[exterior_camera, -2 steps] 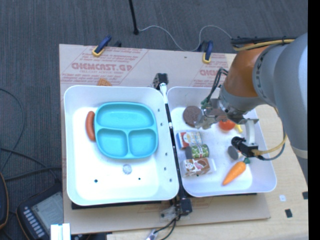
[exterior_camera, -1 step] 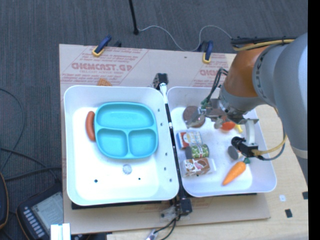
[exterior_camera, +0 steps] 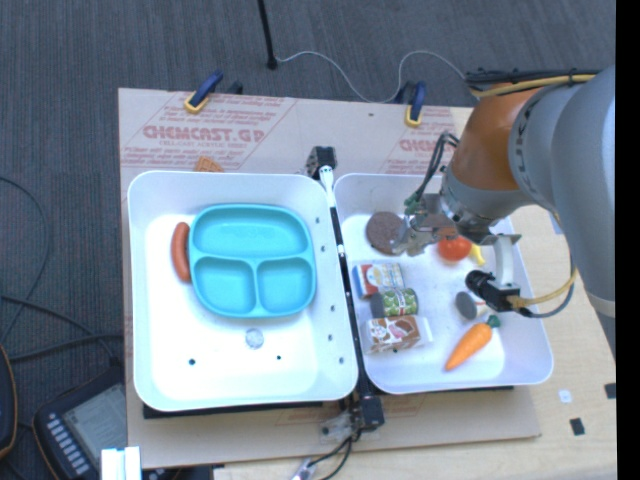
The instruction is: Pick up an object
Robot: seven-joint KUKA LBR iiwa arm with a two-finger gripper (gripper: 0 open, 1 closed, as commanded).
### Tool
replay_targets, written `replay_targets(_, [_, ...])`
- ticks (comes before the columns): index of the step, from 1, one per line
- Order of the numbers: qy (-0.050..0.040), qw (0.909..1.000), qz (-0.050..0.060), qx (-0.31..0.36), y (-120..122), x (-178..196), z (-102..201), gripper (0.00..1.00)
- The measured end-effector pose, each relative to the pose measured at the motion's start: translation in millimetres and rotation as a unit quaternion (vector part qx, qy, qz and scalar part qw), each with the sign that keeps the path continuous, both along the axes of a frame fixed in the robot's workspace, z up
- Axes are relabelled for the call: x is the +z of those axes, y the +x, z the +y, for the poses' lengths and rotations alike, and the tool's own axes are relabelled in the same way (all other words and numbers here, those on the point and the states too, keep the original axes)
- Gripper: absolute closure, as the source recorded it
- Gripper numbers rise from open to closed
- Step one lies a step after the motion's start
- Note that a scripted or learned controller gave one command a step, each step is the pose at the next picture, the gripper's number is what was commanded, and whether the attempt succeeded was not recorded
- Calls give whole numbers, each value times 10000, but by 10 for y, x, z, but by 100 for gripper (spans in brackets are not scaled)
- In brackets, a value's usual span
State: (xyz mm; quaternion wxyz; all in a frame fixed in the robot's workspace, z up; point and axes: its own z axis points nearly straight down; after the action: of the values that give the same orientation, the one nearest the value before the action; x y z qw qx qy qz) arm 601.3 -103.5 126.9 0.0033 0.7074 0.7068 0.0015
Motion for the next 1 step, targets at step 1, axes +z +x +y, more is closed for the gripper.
replay_targets(1, [0,10000,1,1,-1,-1,1,0])
